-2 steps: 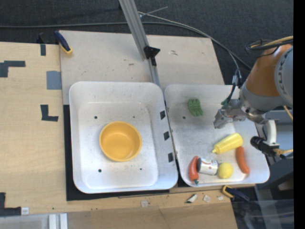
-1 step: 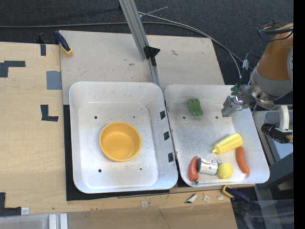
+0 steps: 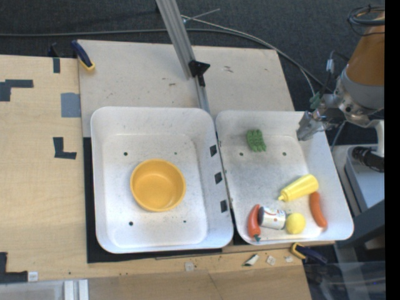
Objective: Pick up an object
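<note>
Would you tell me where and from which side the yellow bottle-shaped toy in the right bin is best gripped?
I'd grip the yellow bottle across its wide body, descending from above with the fingers closing across its short width. It lies on its side, slanting, with its narrow neck toward the can. The body end is thicker and has bare bin floor on both long sides, though the orange sausage lies close below.

You had six candidates. In the left bin, a yellow bowl (image 3: pixel 157 184) sat upright, near the middle. In the right bin, a green knobbly piece (image 3: pixel 255 140) lay alone at the far end. Nearer the front lay a tilted yellow bottle (image 3: pixel 299 187), an orange sausage shape (image 3: pixel 318 209), a small can (image 3: pixel 272 218) on its side touching a yellow ball (image 3: pixel 295 223), and a red piece (image 3: pixel 253 222).
</note>
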Robot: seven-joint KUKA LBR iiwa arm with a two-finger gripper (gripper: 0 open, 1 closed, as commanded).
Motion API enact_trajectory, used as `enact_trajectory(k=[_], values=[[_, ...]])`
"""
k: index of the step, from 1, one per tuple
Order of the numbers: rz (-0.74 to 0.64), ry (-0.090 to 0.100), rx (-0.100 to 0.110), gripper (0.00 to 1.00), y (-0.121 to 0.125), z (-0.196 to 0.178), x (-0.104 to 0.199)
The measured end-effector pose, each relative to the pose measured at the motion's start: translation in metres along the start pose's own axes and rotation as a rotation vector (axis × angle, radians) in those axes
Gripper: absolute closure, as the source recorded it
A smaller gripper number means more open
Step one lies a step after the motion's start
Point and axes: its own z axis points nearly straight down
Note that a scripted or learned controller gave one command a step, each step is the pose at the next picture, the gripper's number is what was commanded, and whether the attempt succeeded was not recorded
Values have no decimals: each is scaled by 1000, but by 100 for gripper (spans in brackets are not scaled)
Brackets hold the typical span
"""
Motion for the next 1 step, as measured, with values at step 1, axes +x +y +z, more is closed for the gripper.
enact_trajectory(k=[1], values=[[0,0,-1,100,1,-43,0]])
